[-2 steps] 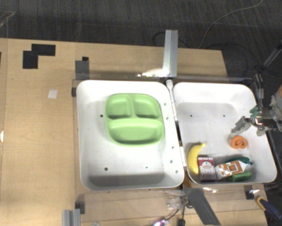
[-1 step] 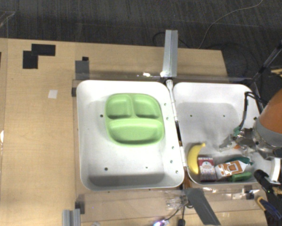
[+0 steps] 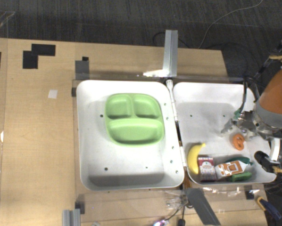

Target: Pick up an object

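The tool (image 3: 236, 122) hovers low in the right bin (image 3: 202, 98); whether it is apart or together, I cannot tell. A small orange object (image 3: 238, 141) lies just below it. Best to centre over that piece before descending, clear of the carton (image 3: 233, 169).

Green divided plate (image 3: 133, 118) lying flat in left white bin (image 3: 91, 173), right white bin (image 3: 202, 95) alongside, wooden bench (image 3: 32, 140) beneath

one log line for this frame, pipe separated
arm: over right bin from the right | gripper: above orange object, nothing seen held | banana, two cartons at front wall | green tray: left bin
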Tool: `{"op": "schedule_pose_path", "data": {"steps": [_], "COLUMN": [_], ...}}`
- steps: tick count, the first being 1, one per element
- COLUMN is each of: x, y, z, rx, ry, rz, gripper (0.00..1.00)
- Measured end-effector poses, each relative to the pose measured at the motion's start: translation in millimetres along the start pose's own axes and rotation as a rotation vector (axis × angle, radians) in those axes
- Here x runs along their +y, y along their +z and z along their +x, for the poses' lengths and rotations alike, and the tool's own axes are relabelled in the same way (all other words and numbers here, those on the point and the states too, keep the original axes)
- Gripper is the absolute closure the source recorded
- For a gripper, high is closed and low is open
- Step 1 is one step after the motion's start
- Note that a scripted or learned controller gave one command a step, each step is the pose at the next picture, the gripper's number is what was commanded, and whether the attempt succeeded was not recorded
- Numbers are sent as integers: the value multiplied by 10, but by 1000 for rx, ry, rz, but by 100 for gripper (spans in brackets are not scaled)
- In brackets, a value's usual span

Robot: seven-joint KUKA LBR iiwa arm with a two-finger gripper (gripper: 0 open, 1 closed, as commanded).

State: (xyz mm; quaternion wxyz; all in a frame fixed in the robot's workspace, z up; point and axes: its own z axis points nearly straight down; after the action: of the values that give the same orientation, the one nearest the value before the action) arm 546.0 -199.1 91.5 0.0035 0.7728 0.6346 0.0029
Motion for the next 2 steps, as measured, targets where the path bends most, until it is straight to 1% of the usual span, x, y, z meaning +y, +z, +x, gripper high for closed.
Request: {"op": "schedule_pose_path", "data": {"steps": [1, 2], "x": [23, -659], "y": [-124, -573], "z": [20, 373], "rx": [0, 0], "ry": [-11, -6], "rz": [-5, 6], "gripper": [100, 100]}}
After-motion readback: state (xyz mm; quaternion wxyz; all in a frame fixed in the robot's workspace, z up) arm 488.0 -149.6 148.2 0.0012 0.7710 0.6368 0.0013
